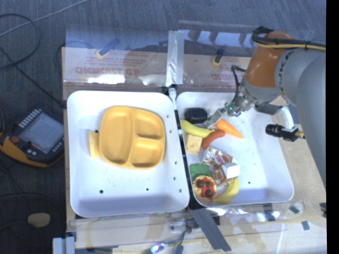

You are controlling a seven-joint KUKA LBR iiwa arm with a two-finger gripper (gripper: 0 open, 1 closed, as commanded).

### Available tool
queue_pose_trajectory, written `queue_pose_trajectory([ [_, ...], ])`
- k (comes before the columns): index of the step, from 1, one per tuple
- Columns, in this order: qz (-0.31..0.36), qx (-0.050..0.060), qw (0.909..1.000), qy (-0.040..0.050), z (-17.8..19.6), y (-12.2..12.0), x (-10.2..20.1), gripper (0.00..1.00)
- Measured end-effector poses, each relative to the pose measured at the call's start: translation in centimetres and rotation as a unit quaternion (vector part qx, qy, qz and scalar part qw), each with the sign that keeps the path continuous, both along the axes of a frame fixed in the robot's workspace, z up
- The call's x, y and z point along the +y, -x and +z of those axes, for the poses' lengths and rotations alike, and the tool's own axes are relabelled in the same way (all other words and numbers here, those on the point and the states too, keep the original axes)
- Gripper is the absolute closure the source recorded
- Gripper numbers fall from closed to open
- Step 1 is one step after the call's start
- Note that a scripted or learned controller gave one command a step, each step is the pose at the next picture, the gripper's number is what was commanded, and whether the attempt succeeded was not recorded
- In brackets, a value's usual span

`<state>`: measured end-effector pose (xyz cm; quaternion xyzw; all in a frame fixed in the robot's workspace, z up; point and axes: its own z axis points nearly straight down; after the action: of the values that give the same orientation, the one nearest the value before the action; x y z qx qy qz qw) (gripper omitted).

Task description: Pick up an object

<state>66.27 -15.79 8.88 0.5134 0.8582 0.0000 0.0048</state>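
My gripper (214, 120) reaches down and left from the orange-banded wrist (263, 67) into the right bin (267, 165). Its tip hangs over the bin's far-left part, between a black rounded object (195, 114) and an orange carrot (231, 128). Just below the tip lie a yellow banana (193, 129) and a red-brown sausage-like piece (212, 138). Nothing can be seen held at the tip.
Lower in the right bin lie a pale cheese slice (193, 144), a shiny wrapper (216, 156), a white box (231, 170), a green item (198, 169), a toy pizza (205, 187) and a second banana (229, 193). The left bin (82, 184) holds a yellow divided tray (131, 136).
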Motion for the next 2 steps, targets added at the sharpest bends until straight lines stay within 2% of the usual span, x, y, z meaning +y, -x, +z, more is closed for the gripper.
queue_pose_trajectory([
  [1, 0.000, -0.002, 1.0000, -0.0013, 1.1, -0.2, 0.1, 1.00],
  [2, -0.008, 0.003, 1.0000, -0.0025, 12.1, -0.6, 6.0, 1.00],
])
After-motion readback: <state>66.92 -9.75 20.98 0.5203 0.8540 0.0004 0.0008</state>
